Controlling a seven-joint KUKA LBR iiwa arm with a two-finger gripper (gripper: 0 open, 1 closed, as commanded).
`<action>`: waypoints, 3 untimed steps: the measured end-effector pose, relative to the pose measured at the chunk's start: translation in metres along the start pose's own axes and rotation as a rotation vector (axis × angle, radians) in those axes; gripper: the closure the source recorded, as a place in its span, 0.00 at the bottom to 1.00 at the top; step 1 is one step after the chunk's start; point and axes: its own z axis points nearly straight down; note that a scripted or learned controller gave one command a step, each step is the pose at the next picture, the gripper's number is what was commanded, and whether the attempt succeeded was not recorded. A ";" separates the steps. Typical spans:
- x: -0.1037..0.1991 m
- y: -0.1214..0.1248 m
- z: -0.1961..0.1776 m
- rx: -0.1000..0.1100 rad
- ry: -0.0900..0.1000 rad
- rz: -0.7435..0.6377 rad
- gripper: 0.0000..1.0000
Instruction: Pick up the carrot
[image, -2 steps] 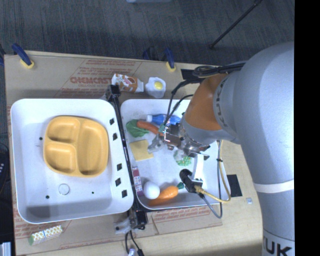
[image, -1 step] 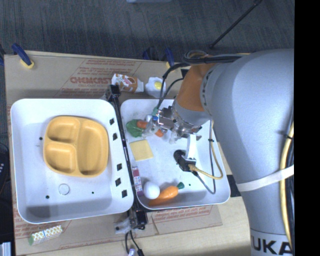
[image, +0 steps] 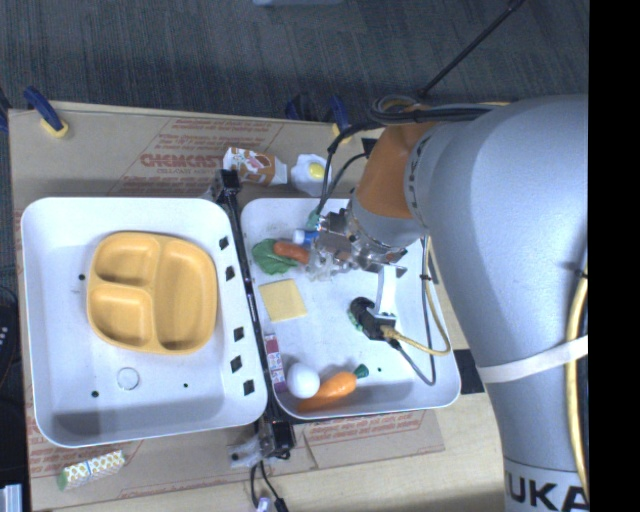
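Camera view: a cardboard-covered bench (image: 200, 150) on dark carpet bears two white bins. The carrot (image: 326, 388), orange with a green tip, lies at the right bin's (image: 440, 385) near edge beside a white egg (image: 302, 381). The gripper's (image: 322, 248) state cannot be told.

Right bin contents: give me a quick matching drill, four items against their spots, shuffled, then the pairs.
Items
1. orange plastic carrot with green top
2. white plastic egg
3. flat yellow cheese slice
4. yellow divided plastic plate

Places
A. middle of the left white bin
B. near edge of the right white bin, right of the egg
C. right bin's near-left corner, touching the carrot
D. left part of the right bin, below the green leafy toy

Pairs: 1-B, 2-C, 3-D, 4-A
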 end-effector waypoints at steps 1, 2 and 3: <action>0.000 -0.071 0.010 -0.001 -0.001 0.166 1.00; -0.104 -0.087 0.024 -0.003 -0.001 -0.273 1.00; -0.103 -0.088 0.024 -0.003 -0.001 -0.274 0.00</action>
